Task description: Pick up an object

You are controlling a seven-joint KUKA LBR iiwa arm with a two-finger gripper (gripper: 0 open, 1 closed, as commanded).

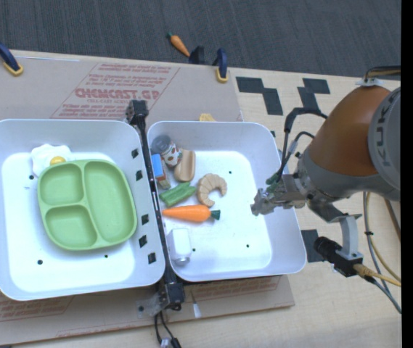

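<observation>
Gripper (263, 203) hangs over the right bin's (260, 256) three-o'clock side, just inside the rim, and nothing can be seen between its tips; whether it is spread or closed cannot be told from this slant, because the tool is a small grey blur against the white floor. Seen from the overhead camera, the pickable things lie toward nine o'clock of the tool: an orange carrot (186, 213) nearest, a croissant (212, 187) at about ten o'clock, then a green pepper-like piece (176, 193), a tan bread slice (185, 165), a small can (164, 148) and a blue piece (157, 167) against the divider, with a pale cup-like item (180, 243) at the bin's seven-o'clock corner. In the left bin (10, 267) rests a green divided plate (86, 202) with a fried egg (49, 157) peeking out at its eleven o'clock. To pick well, I would judge the carrot or croissant the best target: each lies apart from its neighbours, so the tool should travel toward nine o'clock, centre over the chosen piece, close across its narrow width and descend fully to the floor before squeezing. Hard to make out are the pale item, which nearly vanishes against the bin, the can's exact shape, and the arm's (351, 140) upper part, which is cut off at the frame's three-o'clock edge.
</observation>
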